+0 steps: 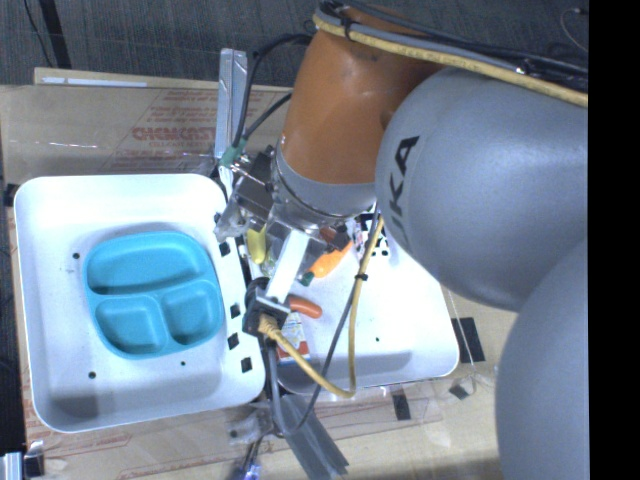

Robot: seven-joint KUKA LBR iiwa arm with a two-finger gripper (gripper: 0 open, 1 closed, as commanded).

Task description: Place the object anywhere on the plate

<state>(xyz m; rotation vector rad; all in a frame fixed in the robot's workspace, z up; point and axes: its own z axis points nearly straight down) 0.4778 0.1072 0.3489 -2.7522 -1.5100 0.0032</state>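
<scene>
A blue plate with three compartments lies in the left white bin, and nothing rests on it. The arm's wrist and gripper hang low over the left part of the right bin, close to the wall between the bins. Beside the gripper, an orange carrot-like piece sticks out from under the wrist. A second orange-red piece lies on the bin floor just below it. The arm hides most of the right bin.
A small yellow thing shows at the gripper's left, next to the dividing wall. The large grey and orange arm covers the view's right half. Brown cardboard lies behind the bins.
</scene>
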